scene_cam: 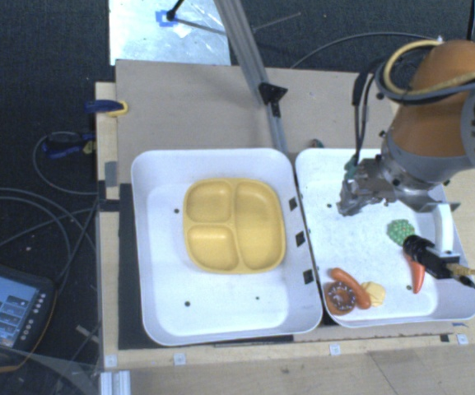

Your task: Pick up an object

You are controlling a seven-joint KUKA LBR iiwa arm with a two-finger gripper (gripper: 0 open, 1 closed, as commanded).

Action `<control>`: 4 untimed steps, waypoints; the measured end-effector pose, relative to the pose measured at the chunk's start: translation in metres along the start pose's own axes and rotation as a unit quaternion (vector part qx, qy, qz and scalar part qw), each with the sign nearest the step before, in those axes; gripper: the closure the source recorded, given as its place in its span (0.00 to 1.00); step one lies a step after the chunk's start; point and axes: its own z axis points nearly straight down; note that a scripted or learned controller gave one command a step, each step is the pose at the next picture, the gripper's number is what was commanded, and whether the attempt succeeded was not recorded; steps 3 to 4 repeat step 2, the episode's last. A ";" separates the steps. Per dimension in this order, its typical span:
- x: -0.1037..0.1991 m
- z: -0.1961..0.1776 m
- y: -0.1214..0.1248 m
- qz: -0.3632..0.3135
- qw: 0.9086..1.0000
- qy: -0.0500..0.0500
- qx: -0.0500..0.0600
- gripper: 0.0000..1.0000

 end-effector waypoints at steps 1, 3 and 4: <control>0.058 0.006 0.000 0.000 1.000 0.000 0.000 1.00; 0.111 0.005 0.004 0.000 1.000 0.000 -0.001 1.00; 0.111 0.005 0.004 0.000 1.000 0.000 -0.001 1.00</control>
